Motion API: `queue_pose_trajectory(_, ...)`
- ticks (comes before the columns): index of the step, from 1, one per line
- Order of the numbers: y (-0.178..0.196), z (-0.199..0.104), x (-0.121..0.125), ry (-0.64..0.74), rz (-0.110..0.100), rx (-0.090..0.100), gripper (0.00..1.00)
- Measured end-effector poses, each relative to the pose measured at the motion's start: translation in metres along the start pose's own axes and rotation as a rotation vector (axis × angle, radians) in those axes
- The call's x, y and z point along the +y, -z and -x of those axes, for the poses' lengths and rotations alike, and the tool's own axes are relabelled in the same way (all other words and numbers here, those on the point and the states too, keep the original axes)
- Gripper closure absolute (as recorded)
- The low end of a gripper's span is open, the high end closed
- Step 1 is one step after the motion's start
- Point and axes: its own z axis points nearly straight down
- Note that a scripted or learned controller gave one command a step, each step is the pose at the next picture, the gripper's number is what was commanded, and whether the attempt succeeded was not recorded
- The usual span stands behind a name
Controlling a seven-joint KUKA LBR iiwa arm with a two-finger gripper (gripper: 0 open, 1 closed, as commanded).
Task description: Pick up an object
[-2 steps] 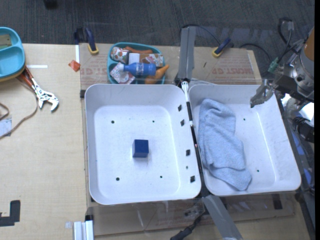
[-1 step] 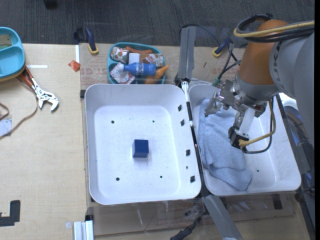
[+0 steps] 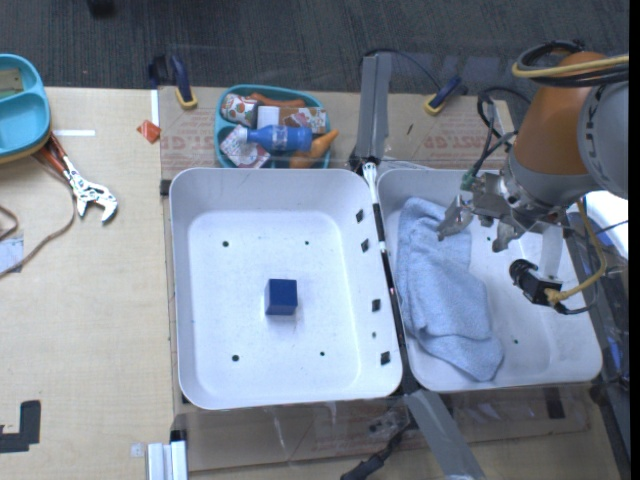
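Observation:
A small dark blue cube [image 3: 282, 297] rests on the floor of the left bin [image 3: 200, 368], near its middle. A crumpled light blue towel [image 3: 445, 293] covers the left half of the right bin [image 3: 570, 363]. My gripper [image 3: 470, 233] hangs over the back of the right bin, just above the towel's upper right edge. Its fingers are spread open and nothing lies between them. The grey arm with its orange band [image 3: 555, 118] comes in from the right.
Behind the left bin stands a teal bowl [image 3: 272, 128] heaped with small items. A wrench [image 3: 88, 196] and a teal tray [image 3: 20, 108] lie on the bench at the left. Clamps [image 3: 180, 83] sit along the back edge.

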Motion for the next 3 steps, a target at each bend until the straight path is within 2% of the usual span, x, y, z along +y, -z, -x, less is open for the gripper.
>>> queue_pose_trajectory(1, 0.06, 0.06, 0.022, -0.003, 0.004, -0.001, 0.0)
queue_pose_trajectory(2, 0.067, 0.085, -0.018, -0.098, 0.001, 0.0, 0.0)
queue_pose_trajectory(3, 0.099, -0.025, -0.03, -0.238, 0.001, 0.0, 0.0)
